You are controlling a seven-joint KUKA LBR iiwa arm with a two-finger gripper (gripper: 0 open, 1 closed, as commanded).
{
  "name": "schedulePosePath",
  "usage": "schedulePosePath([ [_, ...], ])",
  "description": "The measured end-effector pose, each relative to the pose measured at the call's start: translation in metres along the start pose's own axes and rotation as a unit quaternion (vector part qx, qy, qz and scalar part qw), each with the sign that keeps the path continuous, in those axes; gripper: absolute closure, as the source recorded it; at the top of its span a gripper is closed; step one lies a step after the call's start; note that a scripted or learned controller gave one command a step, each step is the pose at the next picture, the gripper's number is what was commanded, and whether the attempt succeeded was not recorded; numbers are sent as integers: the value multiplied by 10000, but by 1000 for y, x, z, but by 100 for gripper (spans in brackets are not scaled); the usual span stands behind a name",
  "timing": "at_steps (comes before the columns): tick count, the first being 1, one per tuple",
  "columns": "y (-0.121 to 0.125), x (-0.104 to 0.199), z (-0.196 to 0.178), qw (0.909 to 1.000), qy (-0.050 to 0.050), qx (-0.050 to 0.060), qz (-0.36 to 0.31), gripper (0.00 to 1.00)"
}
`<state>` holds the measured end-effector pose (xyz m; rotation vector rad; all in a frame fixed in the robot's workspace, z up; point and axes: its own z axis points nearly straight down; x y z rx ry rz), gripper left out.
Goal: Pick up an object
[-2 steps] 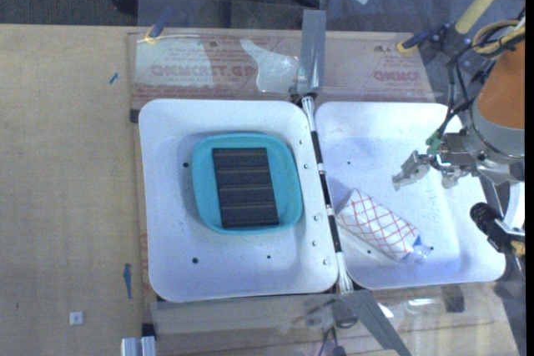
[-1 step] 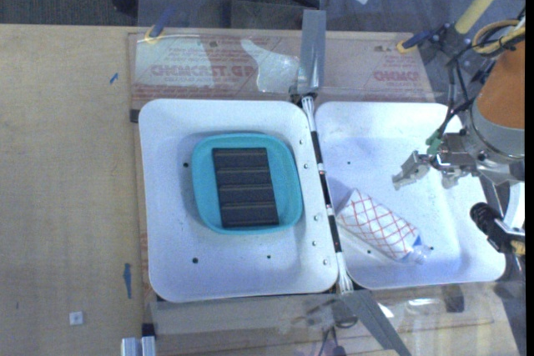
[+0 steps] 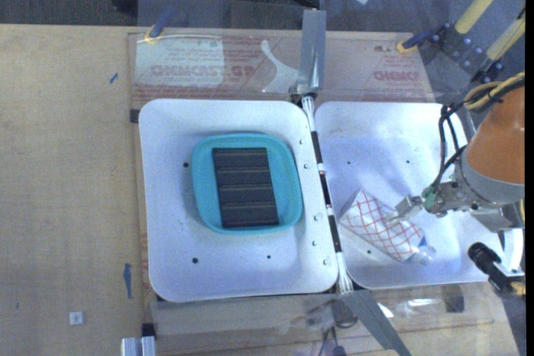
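A white paper pouch with a red grid pattern (image 3: 380, 226) lies in the right bin (image 3: 375, 137), near its front. My gripper (image 3: 415, 207) reaches in from the right and hangs just over the pouch's right end; whether it touches is unclear. In the left bin (image 3: 167, 196) a teal tray with a dark ribbed insert (image 3: 244, 183) lies flat at the middle.
A metal divider (image 3: 321, 188) runs between the two bins. Clear plastic sheets and a metal bracket (image 3: 310, 54) stand behind the bins. Cables (image 3: 455, 137) hang off the arm on the right. The bench's wooden top stretches to the left.
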<state>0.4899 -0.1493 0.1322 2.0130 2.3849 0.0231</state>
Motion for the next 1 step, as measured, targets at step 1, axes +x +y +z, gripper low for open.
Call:
schedulePosePath([
  [1, 7, 9, 9, 9995, -93, -136, -258, 0],
])
